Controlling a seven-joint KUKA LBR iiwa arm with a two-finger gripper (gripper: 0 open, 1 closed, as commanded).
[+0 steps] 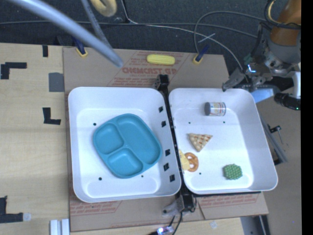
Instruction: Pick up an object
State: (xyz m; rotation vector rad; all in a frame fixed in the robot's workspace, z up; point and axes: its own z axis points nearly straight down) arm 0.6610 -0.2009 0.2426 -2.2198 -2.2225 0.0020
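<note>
The arm (283, 18) (grey, orange-banded above the wrist) reaches in at far right, its claw (239, 80) pointing down and left.

blue tray (127, 145) in left bin (78, 106); end effector (239, 80) over right bin's (261, 131) corner.

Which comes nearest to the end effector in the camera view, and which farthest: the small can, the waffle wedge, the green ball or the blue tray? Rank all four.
Measured from the end effector, at the right bin's far right corner:
1. Small can, far end of the right bin.
2. Waffle wedge, mid right bin.
3. Green ball, near right corner.
4. Blue tray, left bin.
</note>
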